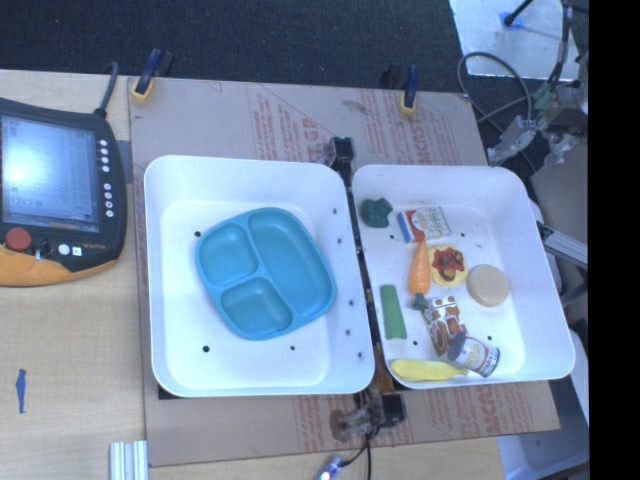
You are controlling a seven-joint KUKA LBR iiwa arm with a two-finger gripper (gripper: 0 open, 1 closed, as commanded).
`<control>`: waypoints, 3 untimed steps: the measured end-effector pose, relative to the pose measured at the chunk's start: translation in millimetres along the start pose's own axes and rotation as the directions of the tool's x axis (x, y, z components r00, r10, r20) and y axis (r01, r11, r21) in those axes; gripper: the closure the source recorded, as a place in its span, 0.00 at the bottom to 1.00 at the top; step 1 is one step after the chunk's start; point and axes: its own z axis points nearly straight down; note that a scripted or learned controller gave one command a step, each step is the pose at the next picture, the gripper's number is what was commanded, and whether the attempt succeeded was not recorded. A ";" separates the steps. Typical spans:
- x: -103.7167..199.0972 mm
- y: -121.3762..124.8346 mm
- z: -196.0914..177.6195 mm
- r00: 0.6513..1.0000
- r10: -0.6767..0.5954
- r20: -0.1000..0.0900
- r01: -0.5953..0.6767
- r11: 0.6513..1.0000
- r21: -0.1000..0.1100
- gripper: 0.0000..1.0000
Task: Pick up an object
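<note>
Gripper state: can't tell from this frame, nothing here lets me call it released or clenched. All pick candidates sit in the right bin (541, 230). Far end: dark green lump (376, 211) near the wall shared with the other bin, and just beside it a small white carton (426, 222) with blue and red print. Below the carton: orange carrot (419, 268), lying roughly lengthwise, its top touching or overlapping the carton's edge, can't tell which. Just right of the carrot there's a flat piece with red patches (449, 264), then a round beige disc (488, 285) next to that. Green stick (392, 311) lies along the shared wall, apart from the carrot. Brown printed packet (444, 326) is between the stick and the disc, running down toward a small can (476, 355) lying on its side. Yellow banana (430, 370) lies along the near wall, its end against the can. Left bin (152, 268) holds a blue three-compartment plate (265, 271), tilted a bit off square, roughly centred. Both bins sit on a cardboard sheet (260, 118) clamped at the far edge by two clamps (148, 73). Teach pendant (55, 198) is on the bench left of the bins, screen lit.
</note>
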 end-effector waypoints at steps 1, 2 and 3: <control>28.9 -64.1 138.3 1.000 0.001 -0.001 -0.001 1.000 0.003 0.00; 74.5 -96.7 171.3 1.000 -0.002 0.000 0.002 1.000 -0.001 0.00; 93.6 -58.1 180.1 1.000 -0.001 0.003 0.001 1.000 -0.006 0.00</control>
